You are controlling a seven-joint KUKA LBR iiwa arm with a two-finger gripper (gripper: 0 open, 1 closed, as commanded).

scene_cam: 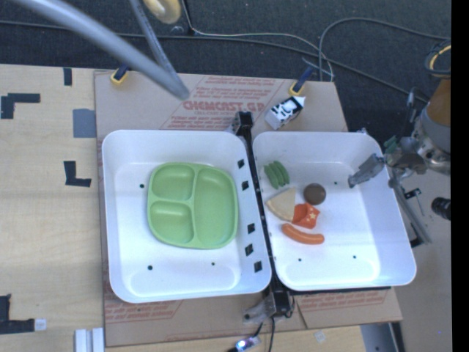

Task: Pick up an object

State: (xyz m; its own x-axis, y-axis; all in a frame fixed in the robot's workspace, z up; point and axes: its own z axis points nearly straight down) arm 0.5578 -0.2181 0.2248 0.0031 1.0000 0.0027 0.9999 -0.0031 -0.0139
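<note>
Two shallow white bins sit side by side on the surface, which is pale wood with a sheet of brown cardboard under the bins. The left bin carries a green plate with three compartments, lying flat near the bin's middle. The right bin holds a small cluster of toy food toward its left side. A green ribbed piece lies farthest, close to the wall between the bins. Nearer lies a pale wedge, with a red chunk touching its right edge. A round brown ball rests just beyond the red chunk, slightly to the right. A reddish sausage lies nearest of the group, just beside the red chunk.

The arm comes in from the right, and its pincer hangs over the far right corner of the right bin, well apart from the food. Whether the pincer is spread or pressed together cannot be told at this angle; nothing shows between its tips. A small black-and-white carton stands on the cardboard beyond the bins.
</note>
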